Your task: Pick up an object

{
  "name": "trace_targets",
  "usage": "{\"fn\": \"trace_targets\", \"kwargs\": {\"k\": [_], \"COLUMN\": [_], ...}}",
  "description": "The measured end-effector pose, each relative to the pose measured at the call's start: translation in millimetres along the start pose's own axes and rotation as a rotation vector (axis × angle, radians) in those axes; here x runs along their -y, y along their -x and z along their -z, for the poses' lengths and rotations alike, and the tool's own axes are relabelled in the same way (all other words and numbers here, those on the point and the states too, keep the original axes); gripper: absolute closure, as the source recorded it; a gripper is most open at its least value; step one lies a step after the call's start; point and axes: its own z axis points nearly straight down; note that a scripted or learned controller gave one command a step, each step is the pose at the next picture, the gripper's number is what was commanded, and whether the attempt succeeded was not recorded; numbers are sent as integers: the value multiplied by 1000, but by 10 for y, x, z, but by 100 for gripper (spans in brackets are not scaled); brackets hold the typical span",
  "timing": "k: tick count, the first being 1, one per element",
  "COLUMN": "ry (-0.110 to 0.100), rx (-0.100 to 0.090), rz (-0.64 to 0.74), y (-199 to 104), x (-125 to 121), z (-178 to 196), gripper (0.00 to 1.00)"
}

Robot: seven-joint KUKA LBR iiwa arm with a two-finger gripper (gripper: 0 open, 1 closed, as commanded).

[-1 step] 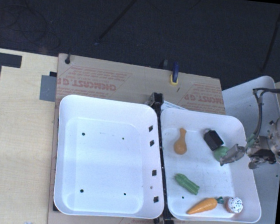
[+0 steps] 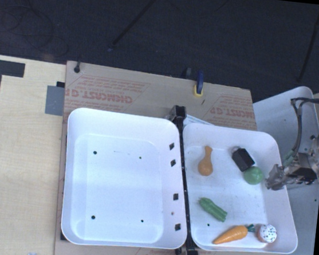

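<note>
The right bin (image 2: 279, 211) holds several small objects. A tan gourd-shaped piece (image 2: 205, 161) lies near its left side. A black block (image 2: 243, 159) sits at the upper middle, touching a green ball (image 2: 252, 175). Lower down lie a green cucumber (image 2: 213, 208), an orange carrot (image 2: 230, 235) and a white spotted ball (image 2: 267, 233). My gripper (image 2: 276, 179) hangs at the bin's right rim, just right of the green ball, and nothing shows in its grasp.
The left bin (image 2: 75, 177) stands beside the right one, with a black divider strip (image 2: 179, 178) between them. Both rest on a cardboard sheet (image 2: 129, 94) on the wooden bench. A grey panel (image 2: 276, 112) lies behind the right bin.
</note>
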Motion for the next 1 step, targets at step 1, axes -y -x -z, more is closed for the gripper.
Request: {"fn": "trace_targets", "kwargs": {"k": [1], "ry": [13], "rx": [-3], "rz": [18], "y": [-1578], "x": [-966], "z": [538], "gripper": [100]}}
